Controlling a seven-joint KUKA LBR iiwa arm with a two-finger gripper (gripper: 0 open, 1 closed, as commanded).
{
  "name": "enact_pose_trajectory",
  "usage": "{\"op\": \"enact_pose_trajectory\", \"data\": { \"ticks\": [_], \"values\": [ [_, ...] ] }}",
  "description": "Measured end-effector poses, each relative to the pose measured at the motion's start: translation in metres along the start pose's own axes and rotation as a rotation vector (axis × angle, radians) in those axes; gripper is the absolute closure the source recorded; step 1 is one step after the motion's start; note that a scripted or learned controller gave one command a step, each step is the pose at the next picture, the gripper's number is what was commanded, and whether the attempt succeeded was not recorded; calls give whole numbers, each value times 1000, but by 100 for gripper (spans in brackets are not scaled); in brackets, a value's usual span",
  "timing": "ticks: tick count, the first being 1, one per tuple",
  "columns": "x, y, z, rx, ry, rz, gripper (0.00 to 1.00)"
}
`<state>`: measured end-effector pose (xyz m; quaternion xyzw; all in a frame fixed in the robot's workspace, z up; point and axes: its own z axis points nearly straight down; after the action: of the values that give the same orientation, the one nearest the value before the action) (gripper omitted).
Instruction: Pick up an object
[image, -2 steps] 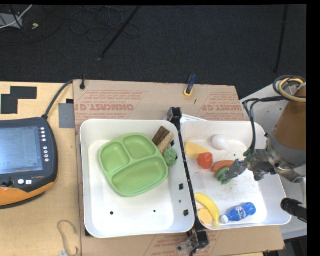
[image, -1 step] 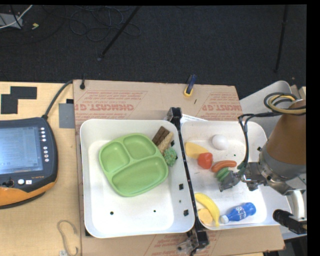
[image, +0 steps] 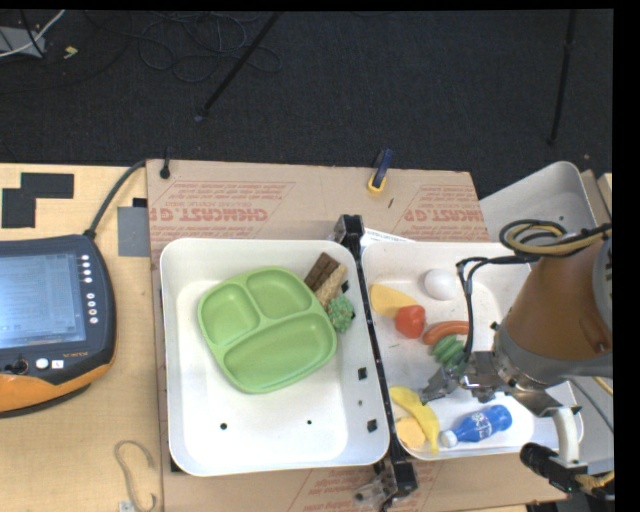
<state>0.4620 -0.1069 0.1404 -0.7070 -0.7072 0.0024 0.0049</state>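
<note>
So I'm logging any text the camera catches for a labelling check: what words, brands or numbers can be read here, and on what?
"CHEMCRST. G.P", roughly, printed upside down in red on the cardboard sheet behind the bins; the letters are only partly legible.
The same red print appears again on the cardboard toward the right, also upside down.
Smaller red lines beneath both prints: too small to read.
Handheld screen: text blurred, unreadable.
Blue bottle: label too small to read.

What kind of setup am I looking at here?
Likely a robot lab grasping bench: two shallow white bins on cardboard, plastic toy food such as a red tomato, and an orange-edged teach pendant.
</note>
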Motion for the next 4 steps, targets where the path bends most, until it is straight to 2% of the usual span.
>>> {"op": "enact_pose_trajectory", "data": {
  "ticks": [1, 2, 3, 4],
  "values": [
    [1, -1, 54, -2, -1, 0, 0],
    [-1, 0, 41, -4, -1, 9, 100],
    [-11, 2, -15, -11, -4, 6, 100],
    [-2, 8, -70, -13, -3, -1, 100]
  ]
}}
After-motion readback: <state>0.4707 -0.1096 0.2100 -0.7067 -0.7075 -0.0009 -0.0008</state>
